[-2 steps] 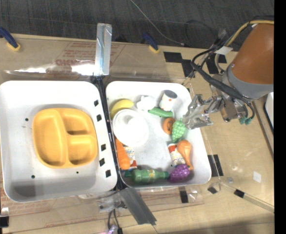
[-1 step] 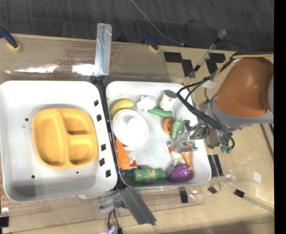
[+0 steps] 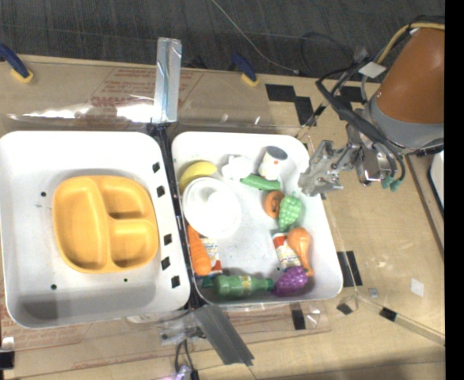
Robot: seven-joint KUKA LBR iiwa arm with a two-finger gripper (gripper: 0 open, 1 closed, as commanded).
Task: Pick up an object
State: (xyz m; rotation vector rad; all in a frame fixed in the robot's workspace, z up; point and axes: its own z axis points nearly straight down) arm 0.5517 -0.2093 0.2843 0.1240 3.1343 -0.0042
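Brown cardboard covers the worktop (image 3: pixel 390 275), and two white bins sit on it side by side so the toys cannot roll away. Take the right bin (image 3: pixel 327 248) as our landmark. Left of the right bin, touching it along one wall, is the left bin (image 3: pixel 18 236), and it holds a yellow tray (image 3: pixel 105 222) with three little rooms in it, lying flat in the middle. Inside the right bin the toys are all bunched up, because the walls keep them in. A white bowl (image 3: pixel 212 206) sits near the bin's left wall, with a yellow thing (image 3: pixel 198 170) just behind it. A white cup (image 3: pixel 272 163) lies near the bin's back wall. A green bumpy toy (image 3: pixel 290 210) and an orange ball (image 3: pixel 272 203) touch each other near the middle. Purple grapes (image 3: pixel 292 279) and a green bottle (image 3: pixel 237 284) lie along the bin's front wall, and an orange carrot (image 3: pixel 198 253) lies by the left wall. Any one of these could be the thing to pick up (the task does not say which). The gripper (image 3: pixel 321 176) hangs at the right bin's right rim, near the back corner, likely because the arm comes in from that side. Its fingers look bare, with no toy between them, but I cannot tell how far apart they are. The green bumpy toy is the closest one to it.
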